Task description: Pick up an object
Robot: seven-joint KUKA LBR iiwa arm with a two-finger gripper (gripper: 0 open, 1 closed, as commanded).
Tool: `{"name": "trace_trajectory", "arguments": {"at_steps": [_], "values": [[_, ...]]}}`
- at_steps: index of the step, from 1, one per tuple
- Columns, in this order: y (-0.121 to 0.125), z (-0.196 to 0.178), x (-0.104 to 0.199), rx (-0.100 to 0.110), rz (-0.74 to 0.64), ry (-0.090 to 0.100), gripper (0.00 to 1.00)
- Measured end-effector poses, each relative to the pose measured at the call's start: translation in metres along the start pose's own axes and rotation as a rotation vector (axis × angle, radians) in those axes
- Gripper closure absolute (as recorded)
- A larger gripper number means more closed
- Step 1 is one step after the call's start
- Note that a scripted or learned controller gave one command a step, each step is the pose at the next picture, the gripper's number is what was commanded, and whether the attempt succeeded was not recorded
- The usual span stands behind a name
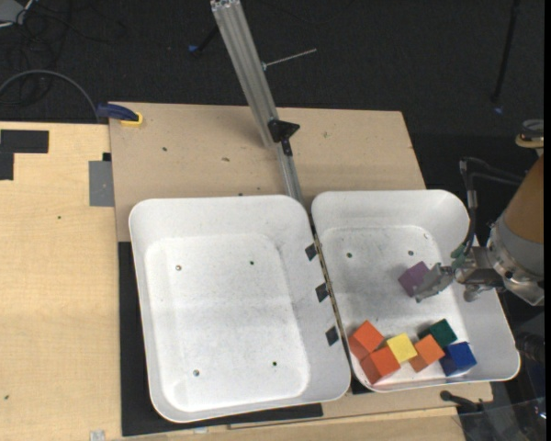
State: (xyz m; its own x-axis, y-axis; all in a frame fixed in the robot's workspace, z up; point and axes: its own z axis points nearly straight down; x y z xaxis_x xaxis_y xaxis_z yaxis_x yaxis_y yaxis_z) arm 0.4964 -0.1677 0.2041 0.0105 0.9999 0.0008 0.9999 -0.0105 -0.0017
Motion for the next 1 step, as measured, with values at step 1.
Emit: {"name": "trace_trajectory", "arguments": {"at_steps": [1], "values": [[0.0001, -0.0095, -0.0005, 0.0, 0.002, 0.0, 1.0]]}}
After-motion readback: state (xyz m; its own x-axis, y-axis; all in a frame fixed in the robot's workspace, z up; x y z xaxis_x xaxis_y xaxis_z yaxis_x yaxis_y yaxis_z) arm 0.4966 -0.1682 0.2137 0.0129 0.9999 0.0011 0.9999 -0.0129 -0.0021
